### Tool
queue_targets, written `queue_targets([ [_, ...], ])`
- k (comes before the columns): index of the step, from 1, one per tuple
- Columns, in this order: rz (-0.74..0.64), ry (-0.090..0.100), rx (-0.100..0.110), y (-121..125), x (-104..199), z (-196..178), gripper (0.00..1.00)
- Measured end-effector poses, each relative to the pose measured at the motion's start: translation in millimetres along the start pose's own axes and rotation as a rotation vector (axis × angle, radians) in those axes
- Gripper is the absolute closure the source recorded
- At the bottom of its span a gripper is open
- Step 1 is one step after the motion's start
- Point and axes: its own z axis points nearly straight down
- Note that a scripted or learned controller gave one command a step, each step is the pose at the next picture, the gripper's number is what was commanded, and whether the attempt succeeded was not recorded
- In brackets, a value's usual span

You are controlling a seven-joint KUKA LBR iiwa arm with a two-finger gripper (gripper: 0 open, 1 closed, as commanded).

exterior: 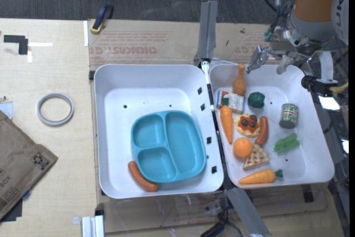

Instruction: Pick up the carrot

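Camera view. Right bin (pixel 324 166): carrot (pixel 226 124) lying lengthwise near left wall, just beside pizza toy (pixel 248 125); second carrot (pixel 259 176) with green top along front edge; orange (pixel 242 147), sandwich wedge (pixel 255 158), sausage (pixel 262 130), can (pixel 288 115), green leaf (pixel 286 144), dark green ball (pixel 255 100), bottle (pixel 239 80). Left bin (pixel 105 136): teal divided plate (pixel 167 145), sausage toy (pixel 142 176) at its front-left corner. Gripper (pixel 272 60) above right bin's back rim, fingers spread apart, nothing between them. Tape ring (pixel 55 109) on bench (pixel 44 175).
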Motion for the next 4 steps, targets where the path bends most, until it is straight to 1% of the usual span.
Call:
queue_targets([
  [1, -0.003, 0.001, -0.002, -62.9, 2.1, 140.8, 0.00],
  [2, -0.034, 0.002, -0.002, -106.9, 5.2, 150.2, 0.00],
  [3, -0.170, 0.002, -0.002, -137.7, 1.0, 150.7, 0.00],
  [4, -0.505, 0.000, -0.006, -104.7, 4.5, 149.6, 0.00],
])
